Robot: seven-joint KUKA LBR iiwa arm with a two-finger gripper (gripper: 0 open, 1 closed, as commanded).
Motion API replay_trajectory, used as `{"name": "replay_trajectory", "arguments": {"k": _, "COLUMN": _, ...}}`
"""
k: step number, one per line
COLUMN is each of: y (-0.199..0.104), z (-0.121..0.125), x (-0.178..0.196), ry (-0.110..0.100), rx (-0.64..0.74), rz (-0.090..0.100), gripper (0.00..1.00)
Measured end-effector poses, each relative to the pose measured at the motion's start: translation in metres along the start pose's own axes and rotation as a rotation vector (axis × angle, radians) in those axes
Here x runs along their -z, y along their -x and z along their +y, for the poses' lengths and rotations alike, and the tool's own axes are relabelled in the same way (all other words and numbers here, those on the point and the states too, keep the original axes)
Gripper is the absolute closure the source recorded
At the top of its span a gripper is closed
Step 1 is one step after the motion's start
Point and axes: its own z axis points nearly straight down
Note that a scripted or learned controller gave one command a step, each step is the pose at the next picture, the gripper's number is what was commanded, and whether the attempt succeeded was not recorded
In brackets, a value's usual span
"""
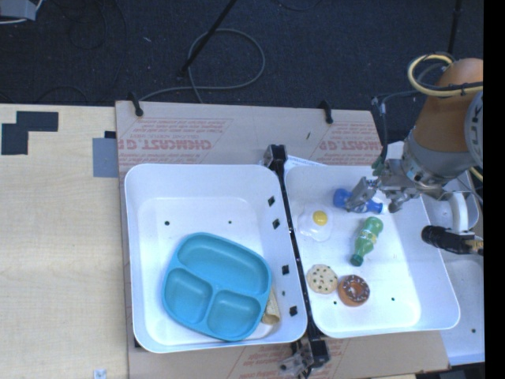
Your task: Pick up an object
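End effector (377, 194) was lowered at the right bin's (430, 310) far edge, fingers spread around a blue object (353, 200), seemingly positioned for a grasp. A green bottle (366, 239) lay just beside.
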Motion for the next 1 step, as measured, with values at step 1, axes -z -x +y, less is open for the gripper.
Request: {"name": "replay_trajectory", "arguments": {"k": 1, "y": 0.0002, "z": 0.0028, "x": 0.0061, "ry": 0.012, "rx": 0.001, "rz": -0.002, "gripper": 0.00}}
